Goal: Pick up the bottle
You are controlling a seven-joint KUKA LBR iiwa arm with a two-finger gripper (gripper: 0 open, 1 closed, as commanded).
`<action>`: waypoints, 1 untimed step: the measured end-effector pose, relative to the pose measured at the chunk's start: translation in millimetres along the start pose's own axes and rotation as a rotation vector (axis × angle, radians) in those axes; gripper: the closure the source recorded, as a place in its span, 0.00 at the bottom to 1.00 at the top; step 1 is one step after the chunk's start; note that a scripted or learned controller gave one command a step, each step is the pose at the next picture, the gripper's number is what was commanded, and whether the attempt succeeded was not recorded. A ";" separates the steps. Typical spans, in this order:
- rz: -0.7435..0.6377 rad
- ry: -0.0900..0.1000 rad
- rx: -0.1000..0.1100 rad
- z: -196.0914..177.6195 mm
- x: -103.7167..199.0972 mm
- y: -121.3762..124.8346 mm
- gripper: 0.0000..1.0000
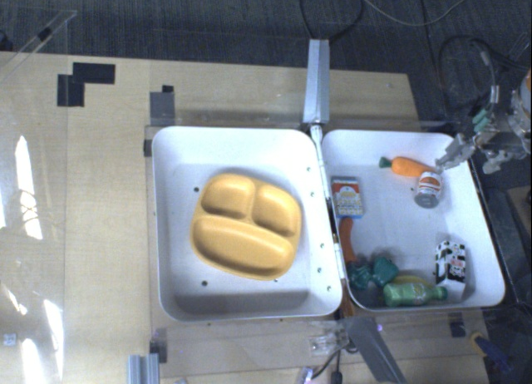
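1. While the arm reaches in from the right, your two-finger metal gripper hangs over the far right corner of the right-hand shallow white bin; whether it is released or clenched cannot be told from here, and nothing shows between its tips.
2. Just beside the gripper, toward the bin's middle, you have a small orange carrot-shaped toy and a little round can with a grey lid. Neither is your target.
3. Move outward along the right wall and you meet a black-and-white patterned small carton near the bin's near right corner.
4. The task's thing, a green plastic bottle with a yellowish top part, lies on its side along the near wall of that same bin, well apart from the gripper, on the opposite end of the bin.
5. A teal crumpled-looking toy touches or nearly touches the bottle's left end, and the carton stands just to its right.
6. Judge the bottle as light, fairly stiff but smooth plastic, rounded, so it may roll or slip under the jaws.
7. You would do best to grip across the middle of the body, jaws crosswise to its length.
8. Mind the near wall, which leaves little room for one jaw.
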State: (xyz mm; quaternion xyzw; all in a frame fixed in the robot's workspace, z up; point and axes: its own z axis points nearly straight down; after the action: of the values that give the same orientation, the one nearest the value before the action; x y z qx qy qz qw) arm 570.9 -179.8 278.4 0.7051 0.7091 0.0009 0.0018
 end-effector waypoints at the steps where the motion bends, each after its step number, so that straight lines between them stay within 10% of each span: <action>1: -0.187 0.001 0.001 122.8 31.6 -66.5 0.00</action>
State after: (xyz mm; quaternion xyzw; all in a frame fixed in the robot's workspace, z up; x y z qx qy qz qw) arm 504.7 -148.7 155.3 0.6360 0.7717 0.0009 0.0012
